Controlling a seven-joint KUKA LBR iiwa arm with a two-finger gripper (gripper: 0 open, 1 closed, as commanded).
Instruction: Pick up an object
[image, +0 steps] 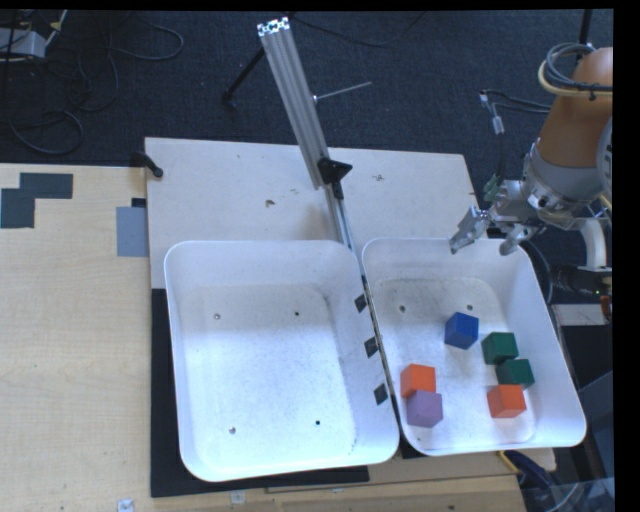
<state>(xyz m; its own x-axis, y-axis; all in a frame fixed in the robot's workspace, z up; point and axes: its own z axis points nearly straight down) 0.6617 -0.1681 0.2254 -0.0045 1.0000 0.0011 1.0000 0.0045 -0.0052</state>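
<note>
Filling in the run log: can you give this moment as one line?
pincer: above right bin's far edge, holding nothing | right bin: blue block, two green, two orange, one purple | pick: not started

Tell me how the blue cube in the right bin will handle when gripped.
The blue cube looks solid with flat faces, so it is probably stiff and unlikely to roll. It sits apart from the green cubes, which likely leaves finger room. The gripper hangs above the bin's far rim.

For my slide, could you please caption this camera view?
KUKA gripper poised over right bin's far rim; six coloured blocks inside.
</note>
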